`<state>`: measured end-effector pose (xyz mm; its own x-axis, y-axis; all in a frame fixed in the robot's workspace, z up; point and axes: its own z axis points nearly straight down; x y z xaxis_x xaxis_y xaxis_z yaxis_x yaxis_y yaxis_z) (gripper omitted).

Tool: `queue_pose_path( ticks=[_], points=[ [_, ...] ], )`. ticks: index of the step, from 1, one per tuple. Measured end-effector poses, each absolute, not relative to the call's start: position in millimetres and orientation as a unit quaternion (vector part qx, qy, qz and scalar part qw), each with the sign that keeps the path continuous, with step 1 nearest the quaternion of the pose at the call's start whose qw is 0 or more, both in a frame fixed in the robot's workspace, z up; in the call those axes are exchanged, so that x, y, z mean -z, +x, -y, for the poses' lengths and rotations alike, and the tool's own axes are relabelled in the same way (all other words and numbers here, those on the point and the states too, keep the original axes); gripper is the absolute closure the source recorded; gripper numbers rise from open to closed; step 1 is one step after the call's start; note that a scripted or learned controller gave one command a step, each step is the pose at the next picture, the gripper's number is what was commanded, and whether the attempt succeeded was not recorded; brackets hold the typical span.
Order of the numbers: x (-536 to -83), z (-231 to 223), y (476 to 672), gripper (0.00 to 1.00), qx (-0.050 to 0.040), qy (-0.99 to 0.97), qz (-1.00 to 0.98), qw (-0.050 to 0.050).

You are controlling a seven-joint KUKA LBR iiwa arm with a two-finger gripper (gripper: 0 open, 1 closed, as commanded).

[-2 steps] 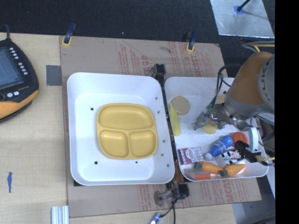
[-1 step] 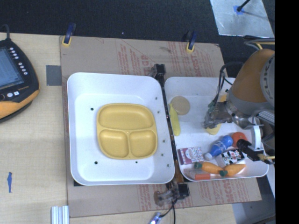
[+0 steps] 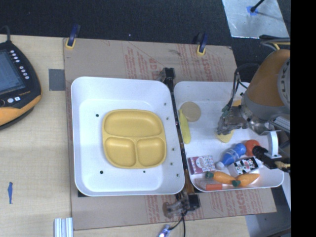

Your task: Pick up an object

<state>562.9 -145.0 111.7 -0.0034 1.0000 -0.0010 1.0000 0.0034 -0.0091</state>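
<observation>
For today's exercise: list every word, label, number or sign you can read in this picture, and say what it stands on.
None can be read for certain.
Cardboard sheet: faint red printing, too blurred to read.
Small red and white packet in the right bin: label too small to read.
Black and white item: markings unreadable.
Handheld pendant: screen and buttons illegible.

Bright, even overhead light; soft picture.
The white bins (image 3: 126, 90) glare almost flat, with faint shadows along their inner walls. Fine detail is smeared throughout, and the floor (image 3: 148, 9) beyond the bench's far edge falls dark.
</observation>
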Motion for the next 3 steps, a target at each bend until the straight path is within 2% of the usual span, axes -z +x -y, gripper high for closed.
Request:
queue_pose_path(
  ticks=[3],
  points=[
    [-143, 148, 564.4, 1.00, -0.0028, -0.706, 0.708, 0.001]
  ],
)
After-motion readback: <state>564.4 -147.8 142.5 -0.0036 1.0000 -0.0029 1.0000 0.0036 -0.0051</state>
